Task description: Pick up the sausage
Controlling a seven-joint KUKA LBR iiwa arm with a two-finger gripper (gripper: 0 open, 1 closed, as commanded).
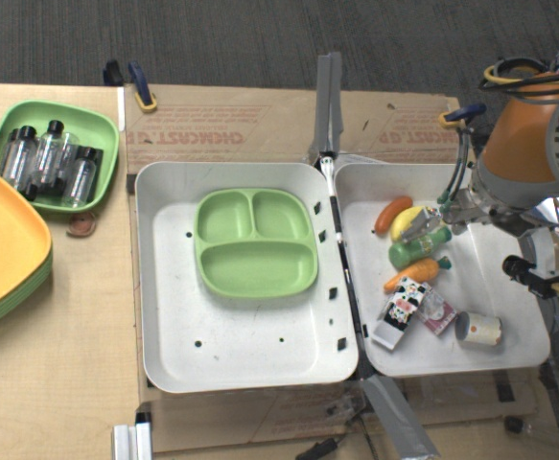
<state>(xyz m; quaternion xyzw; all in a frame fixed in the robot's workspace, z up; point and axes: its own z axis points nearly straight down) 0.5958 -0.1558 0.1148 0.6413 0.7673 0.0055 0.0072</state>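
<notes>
We are reaching into the right bin from its far right side, the gripper hovering over the yellow banana and the green bottle; whether it is gripping anything we cannot tell. The sausage (smooth, orange-red, oblong) is lying just left of the banana near the bin's back wall. Crowding in front are a carrot, a cow-patterned carton, a pink packet and a small cup. A glossy green divided plate is sitting in the left bin.
</notes>
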